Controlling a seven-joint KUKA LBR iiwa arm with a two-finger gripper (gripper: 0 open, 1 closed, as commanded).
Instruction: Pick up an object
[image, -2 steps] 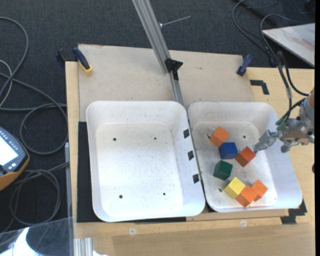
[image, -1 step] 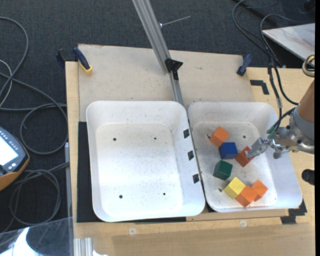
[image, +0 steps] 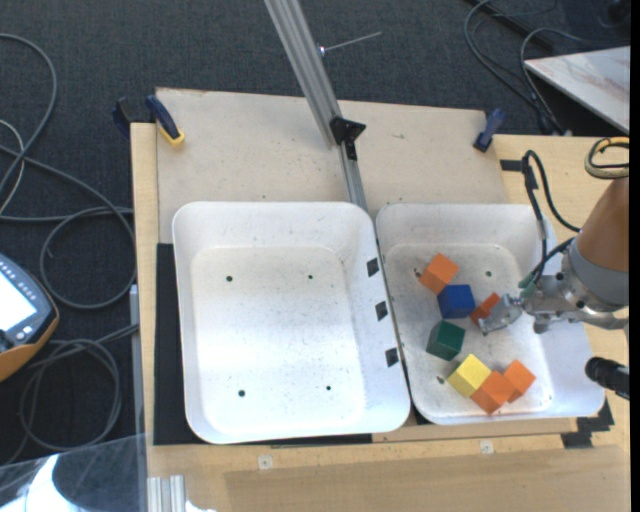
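Pincer (image: 503, 312) low in right bin (image: 560, 395), red block (image: 487, 306) touching fingertips

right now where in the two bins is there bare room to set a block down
The left bin offers a wide bare floor, bordered by its own rim and the divider beside the right bin. In the right bin, the strip along its far wall is free. Its middle and near side are crowded: orange block, blue block, green block, yellow block, and the gripper.
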